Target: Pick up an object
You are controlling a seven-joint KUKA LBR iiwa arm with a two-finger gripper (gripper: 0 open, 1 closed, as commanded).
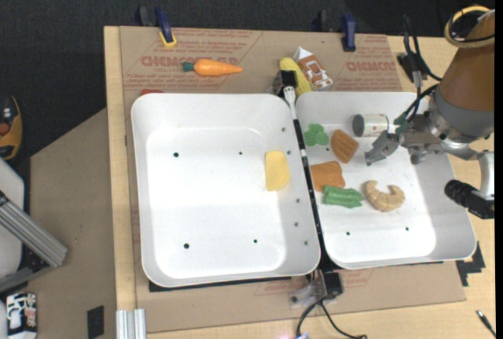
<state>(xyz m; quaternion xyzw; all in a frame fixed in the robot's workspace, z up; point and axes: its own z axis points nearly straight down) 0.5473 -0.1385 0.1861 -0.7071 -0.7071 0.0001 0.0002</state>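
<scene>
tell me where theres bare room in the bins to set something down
The left bin is open white floor to the left of and below the yellow piece. In the right bin, the front strip below the croissant and green piece is free. Its upper half is crowded around the gripper.

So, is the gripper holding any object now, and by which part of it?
Nothing is held. The gripper hangs open over the right bin, with only bare bin floor between its fingers; the croissant lies apart below it.

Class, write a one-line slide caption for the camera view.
Gripper hovers over the right bin above a croissant; a yellow piece lies in the left bin.
</scene>
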